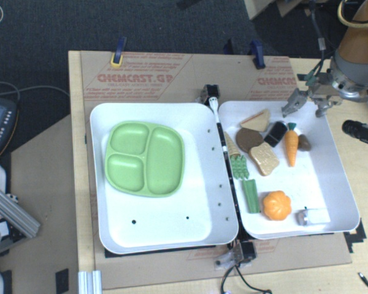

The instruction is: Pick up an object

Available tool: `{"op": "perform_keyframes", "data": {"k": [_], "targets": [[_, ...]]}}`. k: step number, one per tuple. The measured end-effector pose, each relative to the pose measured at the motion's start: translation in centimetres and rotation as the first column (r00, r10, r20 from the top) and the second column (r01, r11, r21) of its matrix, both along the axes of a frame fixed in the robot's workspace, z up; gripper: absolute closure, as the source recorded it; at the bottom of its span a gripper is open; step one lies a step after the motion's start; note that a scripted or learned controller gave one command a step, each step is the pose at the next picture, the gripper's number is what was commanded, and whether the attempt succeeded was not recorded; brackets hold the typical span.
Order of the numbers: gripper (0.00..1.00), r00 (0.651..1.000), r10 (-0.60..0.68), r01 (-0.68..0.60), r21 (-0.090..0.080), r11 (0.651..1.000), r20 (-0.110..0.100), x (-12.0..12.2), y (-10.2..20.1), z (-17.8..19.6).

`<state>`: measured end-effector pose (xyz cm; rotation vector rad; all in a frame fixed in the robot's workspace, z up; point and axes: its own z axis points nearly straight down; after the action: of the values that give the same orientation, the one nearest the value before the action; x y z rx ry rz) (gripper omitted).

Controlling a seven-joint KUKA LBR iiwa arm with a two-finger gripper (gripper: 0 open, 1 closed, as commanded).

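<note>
Where dark carpet surrounds it, a cardboard-covered tabletop (172,72) bearing two white bins. Above the right bin's (331,182) far edge, the gripper (308,103), fingers spread apart, grasping nothing, touching nothing. In that bin: a carrot (291,147), bread slice (264,160), brown piece (249,139), small pumpkin (276,205), green stick (251,195), black block (275,133). In the left bin (110,219), a green divided plate (145,158).

The bench (172,75) bears two white bins (165,225) (331,182) side by side.
</note>
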<state>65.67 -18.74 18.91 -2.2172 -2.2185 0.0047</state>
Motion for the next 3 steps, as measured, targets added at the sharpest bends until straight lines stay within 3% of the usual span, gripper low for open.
{"op": "perform_keyframes", "data": {"k": [2, 3], "targets": [[0.0, 1.0, 0.001, -0.001, 0.004, 1.0, 0.012, -0.2, -0.6, -9.4], [1.0, 1.0, 0.003, -0.003, -0.004, 1.0, 0.028, 0.2, -0.7, -7.6]]}}
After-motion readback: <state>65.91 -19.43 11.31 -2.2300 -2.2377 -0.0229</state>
